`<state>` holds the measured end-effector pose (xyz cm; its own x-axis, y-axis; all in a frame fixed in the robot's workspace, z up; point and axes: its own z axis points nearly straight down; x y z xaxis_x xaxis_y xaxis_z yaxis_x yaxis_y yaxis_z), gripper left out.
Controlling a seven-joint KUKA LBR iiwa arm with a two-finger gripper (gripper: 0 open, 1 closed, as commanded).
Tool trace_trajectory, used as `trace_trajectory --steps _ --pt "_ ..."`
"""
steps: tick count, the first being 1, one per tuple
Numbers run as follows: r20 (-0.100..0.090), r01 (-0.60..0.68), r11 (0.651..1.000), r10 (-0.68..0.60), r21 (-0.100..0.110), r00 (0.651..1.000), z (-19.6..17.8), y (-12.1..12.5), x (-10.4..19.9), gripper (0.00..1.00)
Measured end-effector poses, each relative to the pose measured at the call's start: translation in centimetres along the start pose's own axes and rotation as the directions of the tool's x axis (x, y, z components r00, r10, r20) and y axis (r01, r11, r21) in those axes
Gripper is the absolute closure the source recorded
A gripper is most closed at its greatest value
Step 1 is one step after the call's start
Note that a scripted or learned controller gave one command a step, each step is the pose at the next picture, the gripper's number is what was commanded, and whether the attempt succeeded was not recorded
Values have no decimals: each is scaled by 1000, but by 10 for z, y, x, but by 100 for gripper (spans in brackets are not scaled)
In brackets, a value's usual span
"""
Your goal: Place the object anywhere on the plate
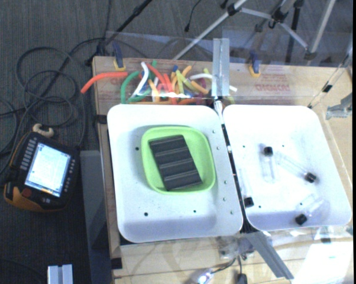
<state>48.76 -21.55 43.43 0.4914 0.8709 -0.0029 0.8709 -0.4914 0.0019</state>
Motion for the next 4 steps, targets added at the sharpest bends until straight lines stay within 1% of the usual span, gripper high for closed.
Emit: trace_trajectory --steps 1,2,3,4 --pt "0 -142 990 142 -1 990 0 -3 1 0" --pt "-1 -305 952 305 1 952 0 -2 -3 0" --pt "-1 -420 908 420 2 908 0 0 -6 0" --pt "-1 -543 840 543 3 840 1 2 -9 0"
